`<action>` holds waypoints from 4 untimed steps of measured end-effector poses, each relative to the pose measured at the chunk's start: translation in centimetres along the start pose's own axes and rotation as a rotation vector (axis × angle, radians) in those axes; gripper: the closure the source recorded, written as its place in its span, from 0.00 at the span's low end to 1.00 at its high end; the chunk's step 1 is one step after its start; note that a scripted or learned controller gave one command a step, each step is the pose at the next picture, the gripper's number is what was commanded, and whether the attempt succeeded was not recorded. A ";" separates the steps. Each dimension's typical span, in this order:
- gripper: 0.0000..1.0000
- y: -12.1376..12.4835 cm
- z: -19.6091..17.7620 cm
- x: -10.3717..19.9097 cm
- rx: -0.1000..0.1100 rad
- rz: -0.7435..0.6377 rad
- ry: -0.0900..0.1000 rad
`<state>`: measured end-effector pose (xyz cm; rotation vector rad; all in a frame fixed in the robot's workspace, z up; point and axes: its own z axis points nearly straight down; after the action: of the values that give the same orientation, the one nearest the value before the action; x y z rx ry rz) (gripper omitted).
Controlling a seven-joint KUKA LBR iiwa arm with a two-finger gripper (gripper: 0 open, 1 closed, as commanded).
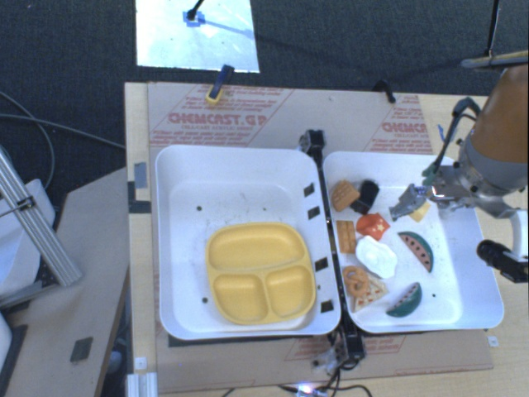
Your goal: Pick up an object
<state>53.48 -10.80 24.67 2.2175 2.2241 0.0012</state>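
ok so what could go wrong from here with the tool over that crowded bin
1. The toys in the right bin lie packed together: the red piece touches the white piece, so a grab may catch two or nudge both.
2. The tool hovers near a small yellow piece that the arm partly hides, so it may close off-centre and slip.
3. The black piece sits close by and could get knocked.

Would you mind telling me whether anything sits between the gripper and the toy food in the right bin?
Nothing visible does. The gripper hangs over the right bin, with the red piece and white piece lying open just to its lower left and a yellow piece right beside it.
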 end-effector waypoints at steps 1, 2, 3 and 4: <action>0.00 -4.2 6.6 9.4 0.009 -0.009 0.006; 1.00 -3.8 5.2 8.8 -0.003 0.002 0.001; 1.00 0.1 13.2 24.2 0.002 -0.015 0.006; 1.00 4.8 16.2 24.5 0.012 -0.003 0.002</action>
<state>58.20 13.70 8.47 2.2208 2.2348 -0.0091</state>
